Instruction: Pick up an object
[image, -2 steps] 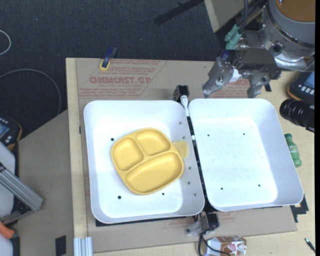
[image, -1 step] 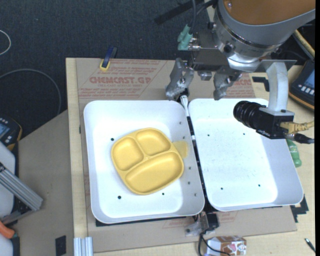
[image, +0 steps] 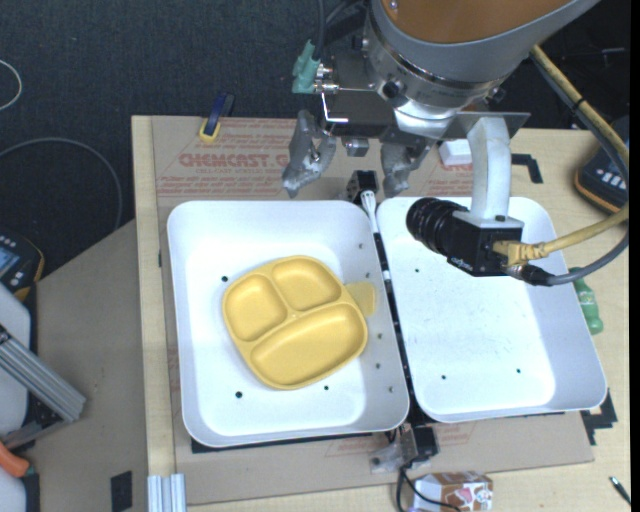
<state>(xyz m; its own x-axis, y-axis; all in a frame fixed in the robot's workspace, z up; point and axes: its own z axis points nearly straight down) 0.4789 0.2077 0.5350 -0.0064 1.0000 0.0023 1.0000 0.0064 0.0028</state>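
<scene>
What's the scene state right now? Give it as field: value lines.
object: yellow divided plate, three compartments
object location: left bin, lying flat near its middle
right bin: white, beside the left bin
end effector: above the far edge of the bins, near the seam between them
end effector contents: nothing visible between the fingers
contact with plate: none, well apart

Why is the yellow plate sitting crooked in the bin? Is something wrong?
The yellow plate lies turned at an angle in the left bin, not square with its walls. It looks whole and nothing has spilled. The gripper hangs above the bins' far edge.
</scene>
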